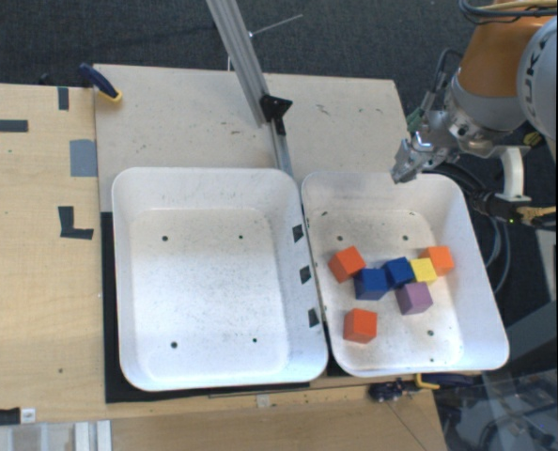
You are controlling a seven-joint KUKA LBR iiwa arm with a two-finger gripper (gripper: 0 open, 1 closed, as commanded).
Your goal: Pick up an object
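Note:
The right bin (467,242) holds several small blocks. An orange block (347,262) lies left of two blue blocks (371,283), with a yellow block (423,271) and a small orange one (440,258) to their right. A purple block (414,297) sits below those, and another orange block (360,325) lies nearest the front. My gripper (406,169) hangs over the right bin's back rim, well above and behind the blocks. Nothing shows between its fingers.
The left bin (129,252) stands beside the right one. A slanted metal rail (241,50) runs down to the gap between the bins. A blue-and-yellow tool (100,82) lies at the back left of the bench.

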